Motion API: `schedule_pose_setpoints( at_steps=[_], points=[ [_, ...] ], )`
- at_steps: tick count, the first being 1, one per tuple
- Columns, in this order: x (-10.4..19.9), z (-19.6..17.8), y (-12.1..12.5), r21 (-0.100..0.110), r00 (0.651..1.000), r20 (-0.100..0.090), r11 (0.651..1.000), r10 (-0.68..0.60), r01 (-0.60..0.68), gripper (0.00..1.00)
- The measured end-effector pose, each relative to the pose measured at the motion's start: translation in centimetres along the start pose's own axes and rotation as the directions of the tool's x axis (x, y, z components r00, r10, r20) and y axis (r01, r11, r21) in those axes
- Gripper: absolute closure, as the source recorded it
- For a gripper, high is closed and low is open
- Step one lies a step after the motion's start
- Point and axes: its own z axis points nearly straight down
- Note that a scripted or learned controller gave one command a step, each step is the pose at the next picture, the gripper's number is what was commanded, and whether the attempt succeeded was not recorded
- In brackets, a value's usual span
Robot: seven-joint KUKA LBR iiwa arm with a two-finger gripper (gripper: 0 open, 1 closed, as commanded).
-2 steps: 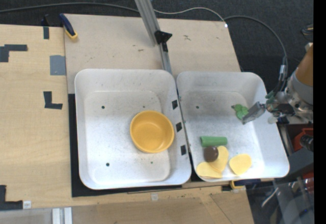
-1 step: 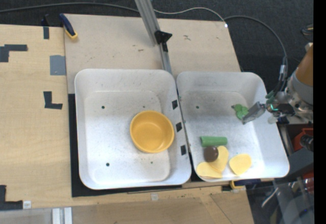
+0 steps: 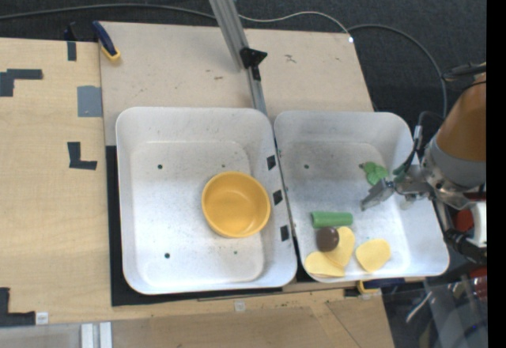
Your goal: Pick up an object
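Note:
My gripper (image 3: 379,187) reaches in from the right over the right bin (image 3: 340,129), with its fingers spread open. A small green leafy piece (image 3: 373,173) lies right by the upper finger, and nothing shows between the fingers. Below them rest a green cylinder (image 3: 331,219), a brown ball (image 3: 326,239) and two yellow pieces (image 3: 333,260) (image 3: 372,254) along the bin's front. A yellow bowl (image 3: 236,204) sits in the left bin (image 3: 142,133).
The arm's orange band (image 3: 466,126) hangs over the right bin's right rim. A slanted metal pole (image 3: 229,14) comes down to the divide between the bins. Cables trail across the dark floor behind the bench.

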Motion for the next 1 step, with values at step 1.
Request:
schedule_pose_setpoints(
  at_steps=[1],
  points=[
    [0.70, 5.44, 0.81, -0.008, 1.000, 0.002, 1.000, 0.000, 0.000, 0.00]
  ],
)
